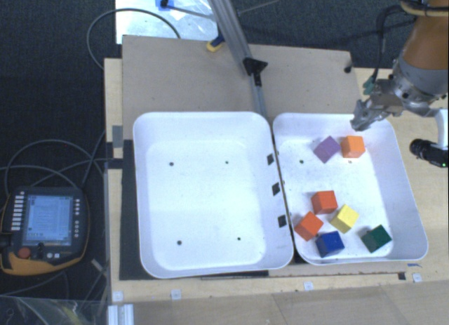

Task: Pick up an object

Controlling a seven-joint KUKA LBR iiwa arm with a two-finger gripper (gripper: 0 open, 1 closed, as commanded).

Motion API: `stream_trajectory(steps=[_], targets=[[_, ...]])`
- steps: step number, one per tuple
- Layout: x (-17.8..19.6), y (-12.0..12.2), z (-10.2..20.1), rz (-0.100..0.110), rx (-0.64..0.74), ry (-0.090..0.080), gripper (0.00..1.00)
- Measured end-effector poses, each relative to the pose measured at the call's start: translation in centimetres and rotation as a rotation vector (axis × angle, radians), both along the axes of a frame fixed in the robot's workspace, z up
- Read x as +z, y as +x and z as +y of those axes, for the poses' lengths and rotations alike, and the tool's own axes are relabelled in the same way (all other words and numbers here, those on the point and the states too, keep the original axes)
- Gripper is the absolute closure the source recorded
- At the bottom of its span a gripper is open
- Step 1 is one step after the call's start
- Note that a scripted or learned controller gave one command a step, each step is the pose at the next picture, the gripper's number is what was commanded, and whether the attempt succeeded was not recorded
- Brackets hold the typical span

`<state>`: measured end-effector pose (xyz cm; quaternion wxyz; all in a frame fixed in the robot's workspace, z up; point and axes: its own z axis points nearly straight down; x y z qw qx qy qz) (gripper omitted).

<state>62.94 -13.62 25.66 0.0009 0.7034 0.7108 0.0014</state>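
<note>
The right bin [403, 176] holds several small blocks. A purple block [325, 149] and an orange block [353, 147] lie side by side near its far end. Toward the near end sit a red-orange block [324, 201], a second orange one [308, 226], a yellow block [344, 218], a blue block [329, 243] and a dark green block [377, 238]. My gripper [365, 118] hangs over the far right rim of this bin, just above and behind the orange block. Nothing shows between its fingers.
The left bin [203, 190] stands beside the right one. A slanted metal pole [231, 25] rises behind the bins. A teach pendant [43, 229] lies on the floor at the left. Brown board borders the bins.
</note>
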Motion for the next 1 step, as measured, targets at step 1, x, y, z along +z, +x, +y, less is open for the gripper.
stream_trajectory(steps=[1], targets=[[-1.4,-1.43,5.29,0.003,-0.001,0.0,1.0]])
